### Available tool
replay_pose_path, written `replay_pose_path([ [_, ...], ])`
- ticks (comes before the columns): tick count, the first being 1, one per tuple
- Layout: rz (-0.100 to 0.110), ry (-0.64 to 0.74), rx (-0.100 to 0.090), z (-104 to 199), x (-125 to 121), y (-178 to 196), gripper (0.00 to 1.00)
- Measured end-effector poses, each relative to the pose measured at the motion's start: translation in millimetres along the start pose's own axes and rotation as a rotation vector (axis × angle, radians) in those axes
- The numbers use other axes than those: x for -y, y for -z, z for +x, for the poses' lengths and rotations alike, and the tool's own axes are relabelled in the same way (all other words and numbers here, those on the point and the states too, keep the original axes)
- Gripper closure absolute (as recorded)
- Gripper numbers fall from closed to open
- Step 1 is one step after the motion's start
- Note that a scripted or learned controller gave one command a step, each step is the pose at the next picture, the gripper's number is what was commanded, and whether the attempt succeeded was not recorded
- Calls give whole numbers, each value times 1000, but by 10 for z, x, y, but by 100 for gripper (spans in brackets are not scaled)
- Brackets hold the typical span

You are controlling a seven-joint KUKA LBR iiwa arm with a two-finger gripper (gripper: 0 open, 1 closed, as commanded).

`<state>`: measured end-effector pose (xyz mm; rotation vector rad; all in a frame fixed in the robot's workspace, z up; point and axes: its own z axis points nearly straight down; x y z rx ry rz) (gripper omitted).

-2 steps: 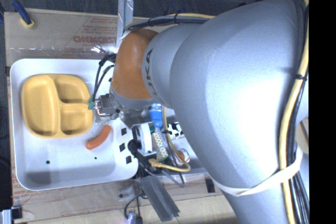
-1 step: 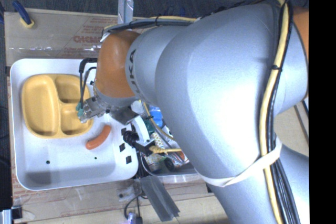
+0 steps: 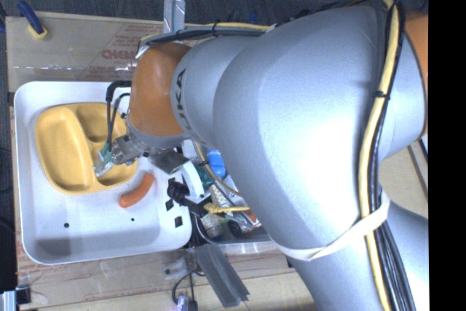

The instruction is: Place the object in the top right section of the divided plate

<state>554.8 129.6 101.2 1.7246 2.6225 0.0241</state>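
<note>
— Where does your gripper sit?

— Over the right edge of the yellow divided plastic plate, which lies in the upper left part of the shallow white bin. You cannot tell from here how the gripper is set or whether it grips anything.

— And the object?

— A small orange sausage-shaped piece lies on the bin floor, just beside the plate's lower right edge.

— What crowds you?

— The bulky grey arm covers the neighbouring bin; a blue item and clutter peek out beneath it.
</note>
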Motion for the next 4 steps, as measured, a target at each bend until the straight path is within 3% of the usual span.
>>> replay_pose_path([
  [1,-14,-18,4,-118,208,11,0],
  [2,66,193,1,22,-425,-24,0],
  [3,22,353,3,-27,-999,320,0],
  [4,14,462,3,-327,-464,1449,0],
])
